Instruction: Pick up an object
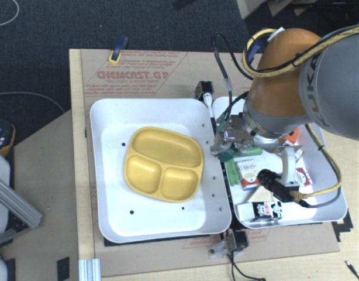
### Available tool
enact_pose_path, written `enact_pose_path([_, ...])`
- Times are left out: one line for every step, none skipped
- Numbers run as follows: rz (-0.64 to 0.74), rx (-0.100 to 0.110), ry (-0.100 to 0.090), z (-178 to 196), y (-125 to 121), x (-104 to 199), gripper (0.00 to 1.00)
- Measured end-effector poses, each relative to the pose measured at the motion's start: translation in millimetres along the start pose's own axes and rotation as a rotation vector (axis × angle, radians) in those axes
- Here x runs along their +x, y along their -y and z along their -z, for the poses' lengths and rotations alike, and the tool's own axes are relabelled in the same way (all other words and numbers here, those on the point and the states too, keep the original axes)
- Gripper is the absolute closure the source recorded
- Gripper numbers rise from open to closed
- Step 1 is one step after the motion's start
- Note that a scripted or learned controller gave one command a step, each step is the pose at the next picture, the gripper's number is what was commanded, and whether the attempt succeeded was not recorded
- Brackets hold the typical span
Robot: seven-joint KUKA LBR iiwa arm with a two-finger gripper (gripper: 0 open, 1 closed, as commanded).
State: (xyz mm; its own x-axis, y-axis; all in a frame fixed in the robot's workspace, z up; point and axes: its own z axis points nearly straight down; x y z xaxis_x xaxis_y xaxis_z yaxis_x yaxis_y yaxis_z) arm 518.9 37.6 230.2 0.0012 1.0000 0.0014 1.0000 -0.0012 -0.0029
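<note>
Over the bin [338,208] on the view's right, a grey arm [337,86] with an orange band [282,69] reaches down from the right edge, its gripper [225,140] low inside that bin and close against the wall it shares with the neighbouring bin [109,157]. Whether the claw is open or closed cannot be told from this angle, since the wrist covers much of it, and nothing can be seen held in it.

Just below the gripper lies a green piece [230,155], touching or nearly touching the claw. A small carton [247,172] printed in white, green and red rests beside it, nearer the camera. Further toward the front rim sits a black-and-white packet [265,209]. A red scrap [293,137] shows past the wrist on the far side, and a white-and-red wrapper [303,178] lies toward the bin's right.

The 2 shallow white bins stand side by side on a pale bench [86,98]. The bin on the view's left holds 1 yellow plate [164,164], moulded into 3 compartments and lying flat near the middle, well apart from the gripper. At the bench's far edge, a blue-and-yellow clip [117,50] rests beside red printed lettering [133,75].
</note>
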Motion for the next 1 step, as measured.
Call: enact_pose_path([0.001, -0.005, 0.002, 4.1, -10.7, -4.5, 1.0])
